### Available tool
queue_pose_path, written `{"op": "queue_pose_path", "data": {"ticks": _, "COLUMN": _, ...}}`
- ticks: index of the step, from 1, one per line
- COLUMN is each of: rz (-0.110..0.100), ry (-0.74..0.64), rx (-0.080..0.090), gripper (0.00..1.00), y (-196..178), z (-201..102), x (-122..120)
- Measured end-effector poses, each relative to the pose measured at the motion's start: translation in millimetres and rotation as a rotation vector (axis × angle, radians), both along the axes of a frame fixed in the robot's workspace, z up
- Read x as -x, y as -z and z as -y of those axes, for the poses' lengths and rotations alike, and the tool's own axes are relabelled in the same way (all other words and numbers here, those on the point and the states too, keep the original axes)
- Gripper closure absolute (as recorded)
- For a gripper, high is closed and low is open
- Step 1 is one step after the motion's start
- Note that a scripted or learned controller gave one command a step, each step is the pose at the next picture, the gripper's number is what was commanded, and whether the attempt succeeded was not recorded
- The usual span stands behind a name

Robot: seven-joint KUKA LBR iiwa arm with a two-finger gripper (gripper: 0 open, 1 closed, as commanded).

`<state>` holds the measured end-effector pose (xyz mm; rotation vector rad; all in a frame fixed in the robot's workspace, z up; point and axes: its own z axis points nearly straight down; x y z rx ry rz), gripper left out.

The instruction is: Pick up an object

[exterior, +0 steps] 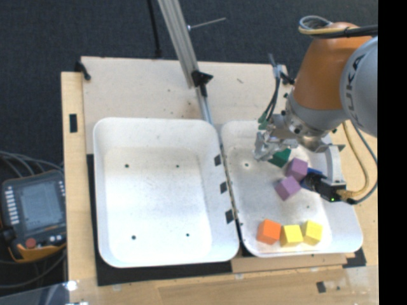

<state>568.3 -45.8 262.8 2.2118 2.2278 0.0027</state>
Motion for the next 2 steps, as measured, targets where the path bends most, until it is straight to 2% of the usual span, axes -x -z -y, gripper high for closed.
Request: {"op": "queue_pose_path", "data": {"ticks": 2, "rz": 0.0, "ry": 0.0, "rx": -0.001, "gripper": 1.0, "y": -4.9, "z": -107.5, "x": -42.6}}
